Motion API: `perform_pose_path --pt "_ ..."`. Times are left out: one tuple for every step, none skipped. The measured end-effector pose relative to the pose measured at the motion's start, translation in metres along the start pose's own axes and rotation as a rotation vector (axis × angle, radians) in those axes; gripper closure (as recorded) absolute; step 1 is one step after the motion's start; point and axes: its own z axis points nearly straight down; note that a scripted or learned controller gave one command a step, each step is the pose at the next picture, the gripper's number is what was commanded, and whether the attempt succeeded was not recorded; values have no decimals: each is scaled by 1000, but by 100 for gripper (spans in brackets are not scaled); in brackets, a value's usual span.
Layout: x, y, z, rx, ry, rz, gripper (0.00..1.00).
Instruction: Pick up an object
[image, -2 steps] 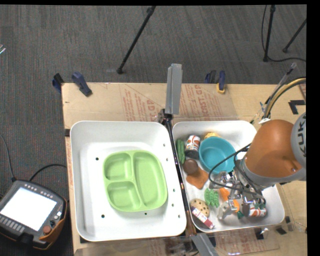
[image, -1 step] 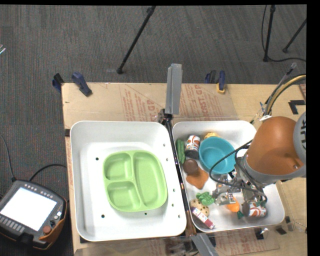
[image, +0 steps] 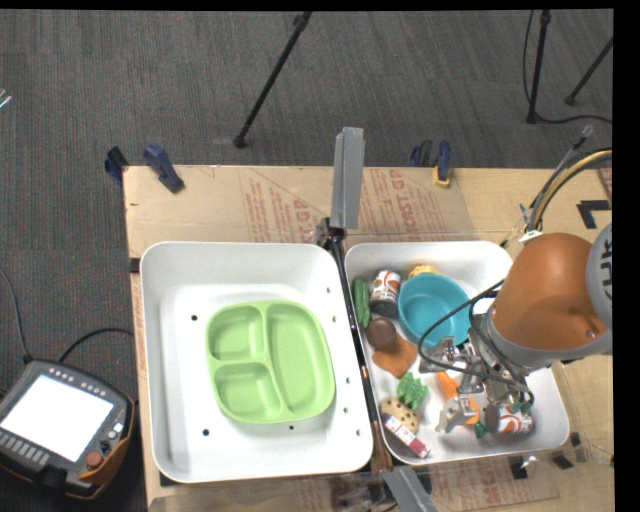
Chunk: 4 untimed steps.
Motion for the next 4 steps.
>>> perform_pose_path --pt "-1 2 -9 -1 -1 -5 100" --pt "1 -12 -198 6 -19 63 100" --pt "3 -11 -191 2 -4 62 0" --pt "15 -18 6 0 8 309 0"
